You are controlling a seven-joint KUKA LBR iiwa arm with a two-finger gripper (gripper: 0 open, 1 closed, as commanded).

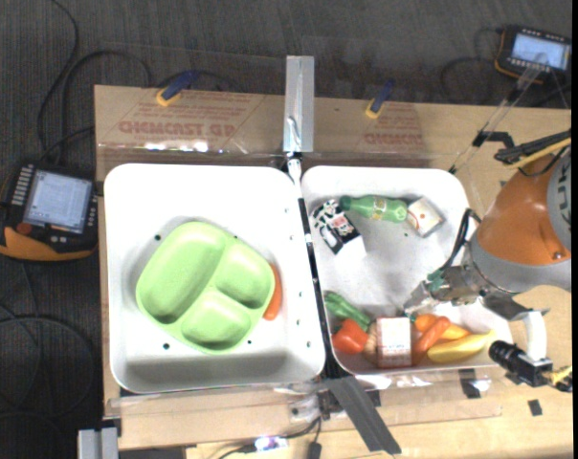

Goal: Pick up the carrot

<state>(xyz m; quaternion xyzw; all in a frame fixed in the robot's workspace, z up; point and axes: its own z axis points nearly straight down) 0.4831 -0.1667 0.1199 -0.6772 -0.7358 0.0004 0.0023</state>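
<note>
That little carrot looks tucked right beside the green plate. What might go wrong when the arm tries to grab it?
The carrot lies against the green plate's edge, so the tool may bump or drag the plate. The tool is over the right bin, near a heap of toy food, and could knock it on leaving.

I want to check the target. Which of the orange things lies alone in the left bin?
The carrot, at the right edge of the green tray. The other orange items lie in the right bin's front pile, near the gripper.
</note>
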